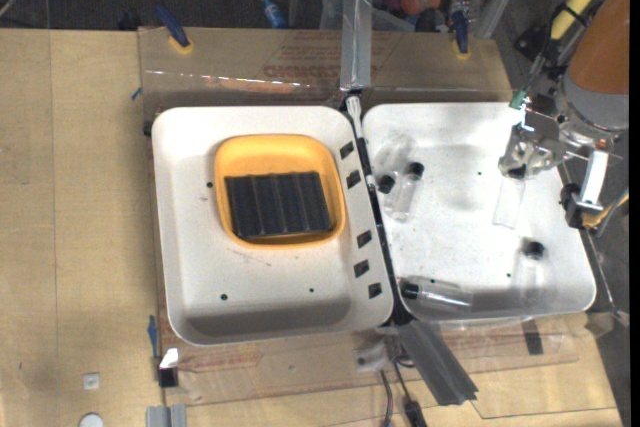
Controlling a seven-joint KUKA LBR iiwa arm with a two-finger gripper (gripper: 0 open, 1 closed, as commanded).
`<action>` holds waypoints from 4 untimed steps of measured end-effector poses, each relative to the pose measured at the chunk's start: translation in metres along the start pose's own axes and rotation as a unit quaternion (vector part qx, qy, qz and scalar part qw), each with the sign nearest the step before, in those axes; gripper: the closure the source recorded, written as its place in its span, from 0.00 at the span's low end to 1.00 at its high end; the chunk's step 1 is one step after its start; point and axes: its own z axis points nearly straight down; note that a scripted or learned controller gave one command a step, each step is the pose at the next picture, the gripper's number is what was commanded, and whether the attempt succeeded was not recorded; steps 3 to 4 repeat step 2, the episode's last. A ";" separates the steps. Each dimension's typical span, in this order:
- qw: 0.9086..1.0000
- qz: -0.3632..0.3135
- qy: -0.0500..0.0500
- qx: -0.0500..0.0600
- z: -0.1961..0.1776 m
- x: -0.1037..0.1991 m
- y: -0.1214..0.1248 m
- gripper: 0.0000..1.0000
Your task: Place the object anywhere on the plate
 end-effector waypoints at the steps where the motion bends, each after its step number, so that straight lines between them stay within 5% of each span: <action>1: 1.000 0.000 0.000 0.000 0.000 0.000 0.000 0.00; 2: 1.000 -0.028 0.000 -0.002 -0.015 -0.038 0.031 0.00; 4: 1.000 -0.028 0.000 -0.002 -0.015 -0.038 0.031 0.00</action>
